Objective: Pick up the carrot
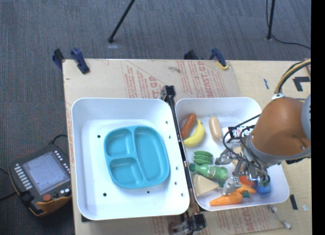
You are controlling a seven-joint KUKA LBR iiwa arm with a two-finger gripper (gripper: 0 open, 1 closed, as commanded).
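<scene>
A grey robot arm with an orange band (pixel 282 127) reaches in from the right over a brown cardboard-topped bench (pixel 147 76), its metal two-finger hand (pixel 237 177) lowered into the right-hand shallow white bin (pixel 231 103). Whether the fingers are apart or together cannot be told from the view, and nothing is seen clamped between them. The orange toy carrot with a green top (pixel 227 199) lies on its side at the near edge of that bin, just below the hand and close to it; contact cannot be made out. Just left of the hand lies a green plastic bottle (pixel 209 171) over a pale yellow wedge (pixel 204 184), with a cluster of green pea pods (pixel 203 157) just beyond. At the far end of the same bin sit a reddish-brown sausage (pixel 188 124), a yellow banana (pixel 195 135) and a tan bread roll (pixel 216 127). A small blue item (pixel 264 188) rests near the bin's right near corner, partly under the arm. The left-hand white bin (pixel 86 127) holds a turquoise divided plate with three compartments (pixel 136 156). Blue clamps (pixel 79 60) grip the far edge of the bench, and a grey and orange control pendant (pixel 41 177) lies on the dark carpet to the left.
</scene>
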